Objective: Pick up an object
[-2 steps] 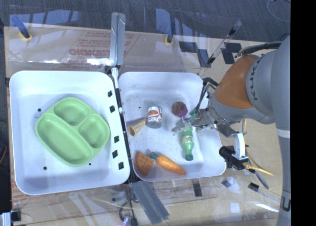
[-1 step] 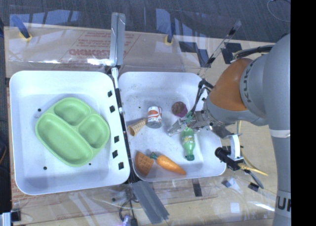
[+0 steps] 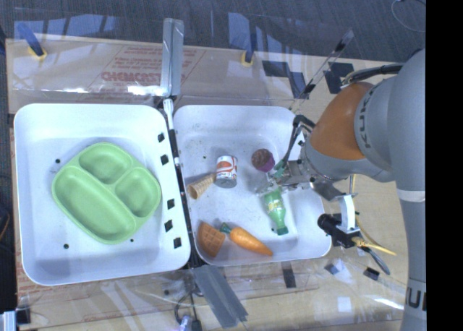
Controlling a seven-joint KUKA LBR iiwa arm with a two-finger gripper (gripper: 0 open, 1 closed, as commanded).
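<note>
Look into the right bin (image 3: 217,116): you have a green plastic bottle (image 3: 275,211) lying flat near its right wall, long axis running from far to near with a slight lean right, its cap end nearest you. The gripper (image 3: 280,175) sits right at the bottle's far end; you cannot tell how its fingers stand. Just left and far of it rests a round dark plum (image 3: 262,157). A small cylindrical can (image 3: 226,170) with a red and white label and a tan ice cream cone (image 3: 202,186) lie toward the bin's middle. Along the near wall you see a glossy orange carrot (image 3: 247,239) pointing right, beside a ridged brown piece (image 3: 210,238). The left bin (image 3: 36,127) carries a smooth green divided plate (image 3: 106,191), with open white floor around it.
</note>
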